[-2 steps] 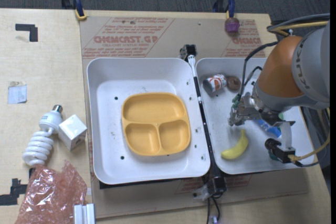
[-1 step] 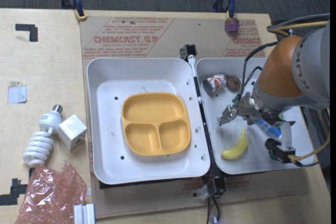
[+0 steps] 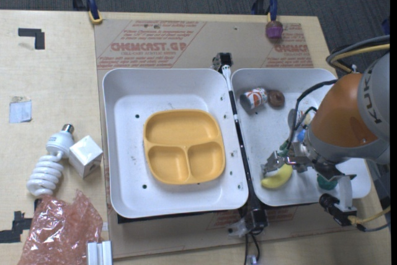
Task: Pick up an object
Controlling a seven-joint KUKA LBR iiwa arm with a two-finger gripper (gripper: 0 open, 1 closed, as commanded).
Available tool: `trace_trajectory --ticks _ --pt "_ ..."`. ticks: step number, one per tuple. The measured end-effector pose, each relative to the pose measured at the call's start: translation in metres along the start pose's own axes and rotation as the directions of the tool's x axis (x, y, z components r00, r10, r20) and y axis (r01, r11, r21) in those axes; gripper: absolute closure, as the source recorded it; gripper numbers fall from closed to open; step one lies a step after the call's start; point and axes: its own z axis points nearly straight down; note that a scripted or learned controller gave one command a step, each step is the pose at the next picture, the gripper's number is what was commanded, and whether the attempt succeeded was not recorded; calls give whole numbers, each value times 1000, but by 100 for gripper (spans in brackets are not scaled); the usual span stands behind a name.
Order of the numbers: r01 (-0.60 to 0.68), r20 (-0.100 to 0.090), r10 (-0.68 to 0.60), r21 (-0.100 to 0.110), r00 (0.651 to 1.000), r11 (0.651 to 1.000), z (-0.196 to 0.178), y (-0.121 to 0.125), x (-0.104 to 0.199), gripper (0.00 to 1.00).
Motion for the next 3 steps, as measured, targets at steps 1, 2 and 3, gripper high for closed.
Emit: trace_trajectory --ticks 1,2,3 --pt "-2 1 2 -3 1000 1000 -10 1 -1 100" --pt "4 1 -4 -1 1000 1000 -100 67 49 100" --pt "4 1 -4 1 1000 1000 -117 48 71 100"
